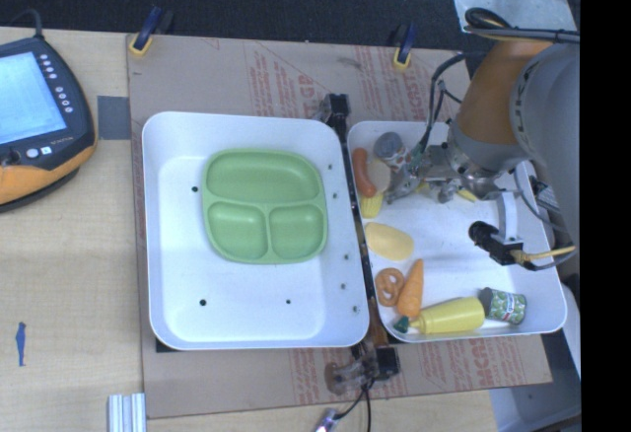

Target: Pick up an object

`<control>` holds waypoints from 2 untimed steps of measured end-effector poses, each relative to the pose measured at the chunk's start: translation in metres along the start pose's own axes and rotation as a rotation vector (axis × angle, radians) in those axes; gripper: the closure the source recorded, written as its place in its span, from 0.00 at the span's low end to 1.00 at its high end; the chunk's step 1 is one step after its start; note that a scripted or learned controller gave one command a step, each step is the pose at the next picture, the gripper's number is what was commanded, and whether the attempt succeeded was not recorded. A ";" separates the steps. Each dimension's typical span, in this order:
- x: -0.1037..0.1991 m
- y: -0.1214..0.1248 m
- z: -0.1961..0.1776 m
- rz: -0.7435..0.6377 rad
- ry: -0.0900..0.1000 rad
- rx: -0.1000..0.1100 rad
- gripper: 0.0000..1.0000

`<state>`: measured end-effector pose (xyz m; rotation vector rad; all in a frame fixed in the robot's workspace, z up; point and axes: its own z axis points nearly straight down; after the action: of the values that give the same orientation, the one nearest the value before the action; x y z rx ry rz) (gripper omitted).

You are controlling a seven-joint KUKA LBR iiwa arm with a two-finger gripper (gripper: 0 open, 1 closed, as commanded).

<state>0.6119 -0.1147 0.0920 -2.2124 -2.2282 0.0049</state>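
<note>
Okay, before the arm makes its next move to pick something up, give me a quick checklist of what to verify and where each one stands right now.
1. Pincer positioned over the right bin: ok, it sits at the bin's far left corner.
2. Object between the fingers: cannot tell, the wrist hardware hides them.
3. Targets available in the right bin: ok, sausage, yellow potato-like piece, pretzel, carrot and yellow bottle all lie there.
4. Clearance around the pincer: not ok, the sausage and the bin wall are close beside it.
5. Left bin contents undisturbed: ok, the green divided plate lies flat.
</note>
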 end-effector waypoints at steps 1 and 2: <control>0.012 0.039 0.002 0.004 0.002 0.026 0.00; 0.011 0.038 -0.008 0.000 0.001 0.032 1.00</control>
<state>0.6499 -0.1033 0.0996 -2.1960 -2.2106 0.0394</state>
